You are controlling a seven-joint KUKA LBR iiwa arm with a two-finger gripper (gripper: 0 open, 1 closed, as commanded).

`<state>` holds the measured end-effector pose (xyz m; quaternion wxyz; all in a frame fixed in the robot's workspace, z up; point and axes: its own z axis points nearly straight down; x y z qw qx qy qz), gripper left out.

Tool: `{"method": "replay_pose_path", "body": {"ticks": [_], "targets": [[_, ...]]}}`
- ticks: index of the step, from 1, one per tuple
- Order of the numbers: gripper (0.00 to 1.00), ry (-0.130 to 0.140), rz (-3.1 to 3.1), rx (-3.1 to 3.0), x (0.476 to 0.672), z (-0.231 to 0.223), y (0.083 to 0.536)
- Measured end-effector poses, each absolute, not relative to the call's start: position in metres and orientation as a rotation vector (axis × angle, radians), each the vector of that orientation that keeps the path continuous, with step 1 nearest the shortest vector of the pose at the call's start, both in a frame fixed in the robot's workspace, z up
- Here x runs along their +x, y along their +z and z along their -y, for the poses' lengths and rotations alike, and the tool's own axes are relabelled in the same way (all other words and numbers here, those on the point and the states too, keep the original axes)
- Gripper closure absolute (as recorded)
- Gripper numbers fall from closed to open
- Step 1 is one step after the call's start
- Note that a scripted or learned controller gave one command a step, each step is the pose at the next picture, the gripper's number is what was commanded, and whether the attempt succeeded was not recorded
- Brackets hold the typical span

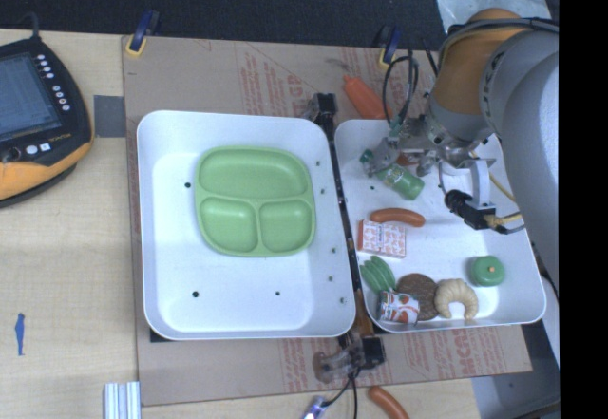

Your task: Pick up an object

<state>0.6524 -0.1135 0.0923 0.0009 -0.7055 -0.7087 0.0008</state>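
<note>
While the gripper (394, 163) hangs low at the top of the right bin (518, 313), it touches a green can (406, 182). I cannot tell how its jaws stand. Below lie a sausage (397, 217) and a small red packet (383, 238).

The right bin (513, 313) serves as landmark. Near its far left corner a green can (406, 182) lies tilted on its side. Toward the middle lie a sausage (397, 217) and a red-and-white packet (383, 238). Along the near wall sit a green pickle (380, 272), a red-labelled tin (399, 309), a brown cookie (419, 295), a croissant (456, 297) and a green apple (487, 271).
</note>
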Motion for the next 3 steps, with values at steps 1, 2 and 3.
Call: {"method": "replay_pose_path", "body": {"ticks": [1, 2, 3], "targets": [[0.00, 0.002, 2.225, -2.217, 0.656, 0.098, 0.092], [1.00, 0.004, 2.230, -2.212, 0.657, 0.099, 0.103], [1.00, 0.001, 2.224, -2.215, 0.595, 0.062, 0.193]]}}
